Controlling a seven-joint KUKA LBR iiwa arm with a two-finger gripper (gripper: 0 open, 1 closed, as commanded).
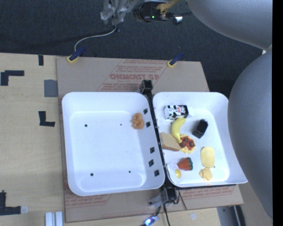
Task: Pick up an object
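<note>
Beyond the far edge of the bins, over the dark floor, the grey two-finger gripper [116, 12] hung blurred and well apart from every object; whether it was open or closed could not be told. The grey arm [256, 132] curved in large and out of focus down the right side and across the far right corner.

Two shallow white bins sat side by side on a brown cardboard sheet [132, 77]. The left bin [75, 145] held one thing: a small orange-brown lump [138, 121] near its right wall.

The right bin [221, 114] held nine things. A black-and-white patterned box [176, 111] lay at the far end. Just near of it lay a yellow banana [177, 129], with a black block [200, 128] to its right. A tan bread-like slice [169, 142] lay left of the banana's near tip, and a red-and-yellow piece [188, 143] touched that tip. Nearer still were a yellow lemon-like oval [207, 156], a red strawberry-like piece with green [185, 164], a small yellow bit [177, 173] and a pale yellow lump [205, 174].

Two blue clips [76, 55] sat at the cardboard's far edge.
</note>
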